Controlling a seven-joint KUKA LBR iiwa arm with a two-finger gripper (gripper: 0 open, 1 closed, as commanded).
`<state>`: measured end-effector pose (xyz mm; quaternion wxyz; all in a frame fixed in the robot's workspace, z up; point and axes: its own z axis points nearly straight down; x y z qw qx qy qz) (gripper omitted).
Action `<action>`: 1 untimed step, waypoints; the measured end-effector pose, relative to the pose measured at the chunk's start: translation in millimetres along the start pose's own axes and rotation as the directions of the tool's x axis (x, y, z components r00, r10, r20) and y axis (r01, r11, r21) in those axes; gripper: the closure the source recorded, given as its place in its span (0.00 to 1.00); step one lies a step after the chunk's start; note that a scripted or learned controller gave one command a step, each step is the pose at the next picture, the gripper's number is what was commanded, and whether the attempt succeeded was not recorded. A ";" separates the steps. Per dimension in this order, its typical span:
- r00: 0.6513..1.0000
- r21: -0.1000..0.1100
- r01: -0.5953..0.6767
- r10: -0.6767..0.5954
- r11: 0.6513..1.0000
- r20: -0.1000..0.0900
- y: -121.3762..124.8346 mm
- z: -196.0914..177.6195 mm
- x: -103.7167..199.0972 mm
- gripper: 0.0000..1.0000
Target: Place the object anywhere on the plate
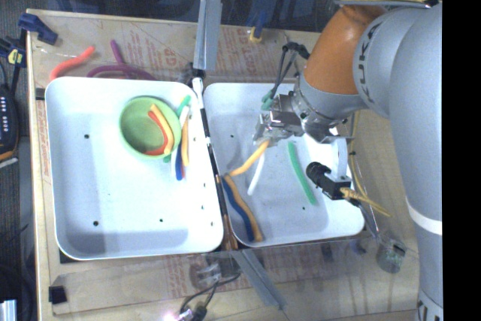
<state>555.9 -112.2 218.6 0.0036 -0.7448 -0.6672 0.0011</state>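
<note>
A: What do you have from the overhead camera?

B: I see the grey arm with the orange band reaching in from the right over the right white bin. Its two-finger gripper sits low in that bin's upper half. A thin orange flexible strip runs from the fingertips down and left, and its top end looks pinched between the fingers, so I read the hand as closed on it.

A: And the plate?

B: The round green plate is in the left white bin, upper middle. Red, orange and yellow strips already lie curled on its right side. Just beside the plate's right rim I see a blue and yellow strip and a green one, partly off the plate.

A: What stands between them?

B: The two bin walls meet along a dark divider, and the orange strip is well to the right of it. Around the gripper I have a white strip just beside the orange one, a green strip to the right, and a blue and tan bundle at the bin's lower left corner. A black fitting with a yellow cable hangs off the wrist over the bin's right side.

A: Outside the bins?

B: An orange strip and a purple cord lie on the wooden bench above the left bin.
</note>
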 end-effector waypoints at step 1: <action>1.000 0.000 0.000 0.000 1.000 0.000 0.1 -0.2 -0.2 0.00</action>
